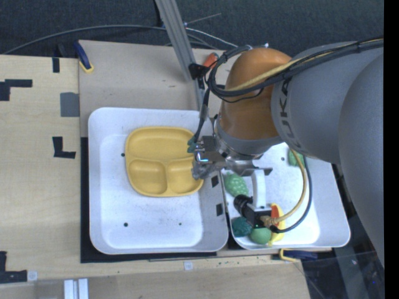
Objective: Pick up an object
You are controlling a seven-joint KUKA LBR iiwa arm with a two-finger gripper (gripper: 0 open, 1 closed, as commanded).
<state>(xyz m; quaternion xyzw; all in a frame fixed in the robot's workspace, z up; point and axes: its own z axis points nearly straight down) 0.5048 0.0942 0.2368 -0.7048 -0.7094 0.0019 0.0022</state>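
Observation:
My gripper [242,172] hangs over the left part of the right bin [324,229], mostly hidden under the grey wrist and its orange band. A pale green knobbly object [235,184] lies right below it, at the bin's left wall; whether they touch is hidden. A darker green rounded object [261,234] lies at the bin's front edge, with a small yellow and orange piece [275,224] beside it. Another green piece [293,158] peeks out from beneath the arm at the right.
The left bin [103,185] holds a yellow divided plate [159,161] in its far half, next to the wall between the bins. A slanted grey pole [176,27] rises at the back. The arm's bulk covers much of the right bin.

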